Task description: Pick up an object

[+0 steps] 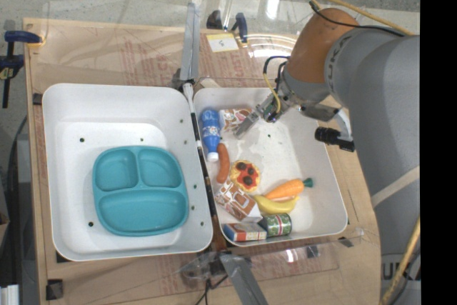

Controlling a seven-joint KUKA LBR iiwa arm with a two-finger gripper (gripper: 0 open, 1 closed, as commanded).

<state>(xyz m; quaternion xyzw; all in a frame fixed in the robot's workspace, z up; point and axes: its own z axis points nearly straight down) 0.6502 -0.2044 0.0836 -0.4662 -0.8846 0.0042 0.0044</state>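
Camera view: the worktop (107,53) carries two shallow white bins side by side. The left bin (71,111) holds a teal divided plate (140,191), lying flat towards its near side. The right bin (321,175) holds the loose objects, gathered along its left wall and near edge. A blue bottle (210,131) lies against the left wall; just below it lies a sausage (223,162). Beside the sausage sits a small pizza slice (246,173), and below that a brown waffle-like piece (236,201). A carrot (288,188) rests just above a banana (275,204), the two touching. At the near edge a green can (275,226) lies on its side next to a small red and white box (243,231). A flat printed packet (234,118) lies near the bin's far left corner. The arm (343,61) reaches in from the right, and its pincer (246,126) hangs low over the upper part of the right bin, at the packet's right edge. Whether the pincer is open, closed or gripping anything cannot be told from this angle.
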